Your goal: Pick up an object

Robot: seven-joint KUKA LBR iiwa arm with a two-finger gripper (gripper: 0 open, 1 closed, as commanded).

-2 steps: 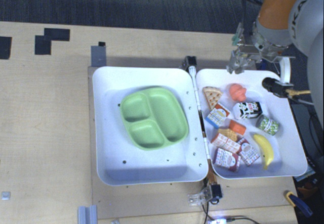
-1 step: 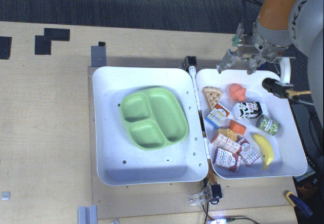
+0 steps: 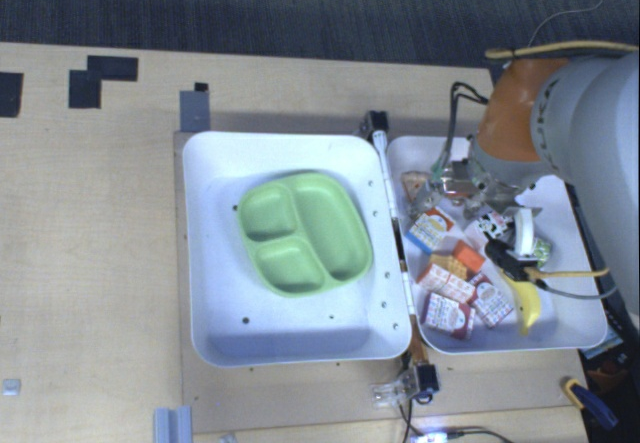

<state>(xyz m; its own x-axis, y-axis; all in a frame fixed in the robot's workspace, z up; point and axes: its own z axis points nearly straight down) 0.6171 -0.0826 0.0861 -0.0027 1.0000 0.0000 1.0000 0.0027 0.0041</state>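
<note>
The claw (image 3: 462, 187) hangs low over the far end of the right bin (image 3: 578, 336), under the grey arm (image 3: 590, 121) with its orange band (image 3: 512, 116). Whether it is wide, narrow or holding anything cannot be told from this angle. Just below it lies a heap of small things: an orange-and-white packet (image 3: 432, 227), red-and-white cartons (image 3: 450, 301), a banana (image 3: 527, 308) and a small green item (image 3: 539, 250). The left bin (image 3: 215, 331) holds a green divided plate (image 3: 303, 231). Both bins sit side by side on the wooden bench (image 3: 80, 261).
</note>
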